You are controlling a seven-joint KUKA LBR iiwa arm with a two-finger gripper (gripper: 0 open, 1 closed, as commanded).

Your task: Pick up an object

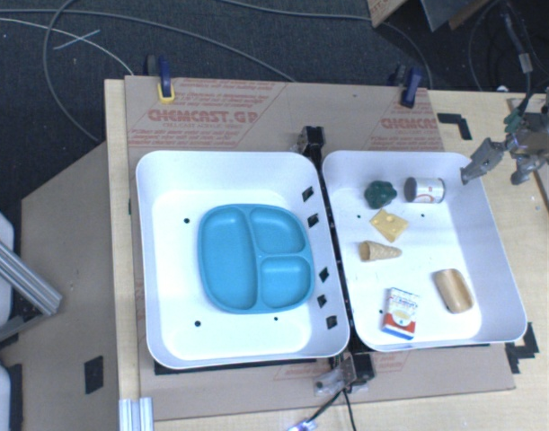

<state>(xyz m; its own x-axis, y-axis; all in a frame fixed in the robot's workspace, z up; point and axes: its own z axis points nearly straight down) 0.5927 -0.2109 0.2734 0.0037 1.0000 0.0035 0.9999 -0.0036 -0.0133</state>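
Note:
The right bin [494,241] holds several small things: a dark green lump [379,192], a small silver can [425,189] on its side, a yellow cheese wedge [389,224], a tan cone-shaped piece [379,251], a brown bread roll [453,290] and a red, white and blue carton [401,313]. My gripper [492,176] hangs over the bin's far right corner, to the right of the can and apart from it. It is open, with nothing between its fingers [476,164].
A blue divided plate [256,257] lies in the left bin [157,241]. Black clips line the seam between the two bins [323,259]. Clamps [165,77] hold the cardboard at the bench's back edge. Cables run across the dark floor behind.

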